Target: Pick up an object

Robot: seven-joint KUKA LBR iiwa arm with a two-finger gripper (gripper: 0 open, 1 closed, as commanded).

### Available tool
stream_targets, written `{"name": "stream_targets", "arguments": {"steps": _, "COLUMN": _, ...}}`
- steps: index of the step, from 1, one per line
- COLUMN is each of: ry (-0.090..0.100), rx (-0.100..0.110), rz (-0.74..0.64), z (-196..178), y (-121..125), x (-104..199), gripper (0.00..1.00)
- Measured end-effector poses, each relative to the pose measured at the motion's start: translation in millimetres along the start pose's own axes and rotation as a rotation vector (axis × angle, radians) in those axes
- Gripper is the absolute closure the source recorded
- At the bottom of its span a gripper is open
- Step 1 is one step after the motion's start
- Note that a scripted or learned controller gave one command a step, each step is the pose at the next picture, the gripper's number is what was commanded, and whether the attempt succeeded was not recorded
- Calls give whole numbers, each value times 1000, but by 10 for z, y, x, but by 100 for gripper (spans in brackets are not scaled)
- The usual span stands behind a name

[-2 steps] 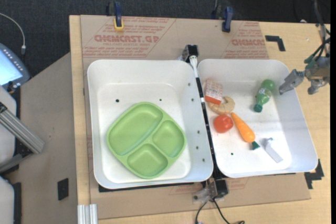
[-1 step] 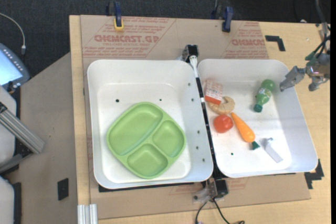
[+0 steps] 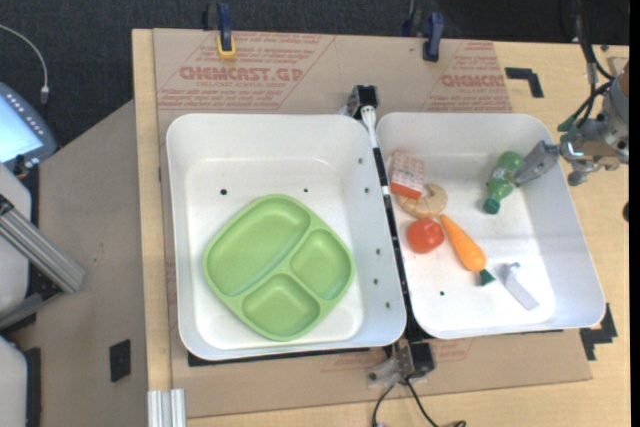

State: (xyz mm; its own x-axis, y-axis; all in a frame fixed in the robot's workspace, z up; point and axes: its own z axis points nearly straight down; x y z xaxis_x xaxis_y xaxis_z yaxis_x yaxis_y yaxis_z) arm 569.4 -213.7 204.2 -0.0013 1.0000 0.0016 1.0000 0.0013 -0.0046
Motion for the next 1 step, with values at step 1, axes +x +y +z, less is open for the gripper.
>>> {"name": "stream_targets", "arguments": {"steps": 1, "ry": 1, "rx": 1, "rz": 1, "z": 456, "y": -38, "x": 69, "gripper": 0}}
